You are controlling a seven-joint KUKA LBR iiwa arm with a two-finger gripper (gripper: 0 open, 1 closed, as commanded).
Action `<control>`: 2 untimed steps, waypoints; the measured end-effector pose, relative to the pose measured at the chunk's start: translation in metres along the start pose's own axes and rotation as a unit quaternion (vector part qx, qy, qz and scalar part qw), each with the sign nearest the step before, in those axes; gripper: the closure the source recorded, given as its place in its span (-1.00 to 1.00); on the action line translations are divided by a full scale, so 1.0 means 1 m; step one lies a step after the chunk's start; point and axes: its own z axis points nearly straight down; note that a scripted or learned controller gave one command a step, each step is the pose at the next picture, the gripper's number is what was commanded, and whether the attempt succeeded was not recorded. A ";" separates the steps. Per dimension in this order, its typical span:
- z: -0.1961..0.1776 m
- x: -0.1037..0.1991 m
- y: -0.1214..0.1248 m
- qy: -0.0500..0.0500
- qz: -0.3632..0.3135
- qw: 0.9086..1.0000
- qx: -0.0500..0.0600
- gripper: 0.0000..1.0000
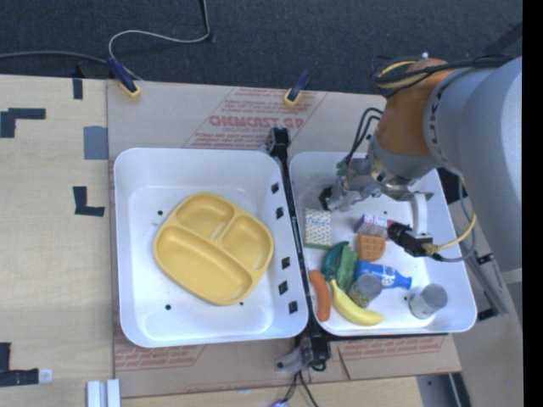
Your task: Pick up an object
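Hand (333,198) low over the far part of the right white bin (458,312), grey-and-black, clenched or released impossible to tell from this angle, nothing visibly held. Likely to slip or snag two things at once: small patterned card (317,226), orange waffle-like block (371,247), green toy vegetable (340,262), blue bottle (383,275), yellow banana (355,309) and orange carrot (320,293) packed touching nearer than the hand in that bin. Left of that bin, a second white bin (136,253) bearing a yellow divided plastic tray (214,247), both on a cardboard-covered tabletop (51,253); dark carpet (271,15) beyond.
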 end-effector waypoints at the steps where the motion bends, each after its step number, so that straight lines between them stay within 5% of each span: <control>1: 0.000 0.000 0.000 0.000 0.000 1.000 0.000 -1.00; 2: 0.029 0.001 -0.038 -0.003 0.001 1.000 -0.002 -1.00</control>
